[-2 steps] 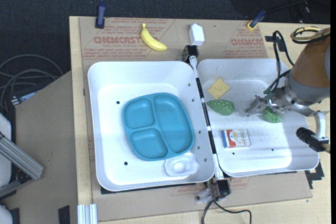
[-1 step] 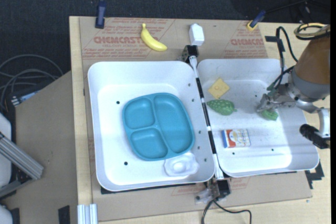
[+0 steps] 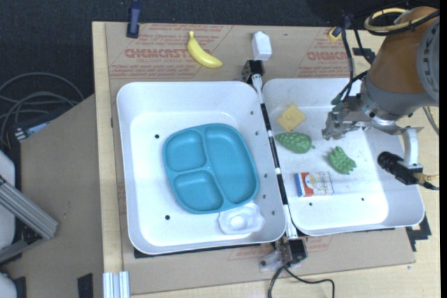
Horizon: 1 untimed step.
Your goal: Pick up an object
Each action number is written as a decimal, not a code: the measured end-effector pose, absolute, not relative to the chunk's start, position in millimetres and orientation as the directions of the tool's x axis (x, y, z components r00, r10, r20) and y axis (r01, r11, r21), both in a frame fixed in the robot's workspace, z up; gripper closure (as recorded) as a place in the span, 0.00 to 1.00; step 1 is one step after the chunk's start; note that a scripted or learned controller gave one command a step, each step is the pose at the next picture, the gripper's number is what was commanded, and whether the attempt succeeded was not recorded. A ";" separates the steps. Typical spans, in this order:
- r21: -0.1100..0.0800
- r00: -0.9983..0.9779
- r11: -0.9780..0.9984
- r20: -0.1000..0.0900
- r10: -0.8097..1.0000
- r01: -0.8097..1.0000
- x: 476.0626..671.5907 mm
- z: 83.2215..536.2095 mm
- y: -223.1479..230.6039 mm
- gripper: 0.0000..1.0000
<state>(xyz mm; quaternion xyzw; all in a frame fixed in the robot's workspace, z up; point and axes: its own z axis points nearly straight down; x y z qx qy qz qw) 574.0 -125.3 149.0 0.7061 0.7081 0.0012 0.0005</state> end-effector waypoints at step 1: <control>0.000 -0.001 0.001 0.000 1.000 1.000 573.1 148.3 -126.7 0.00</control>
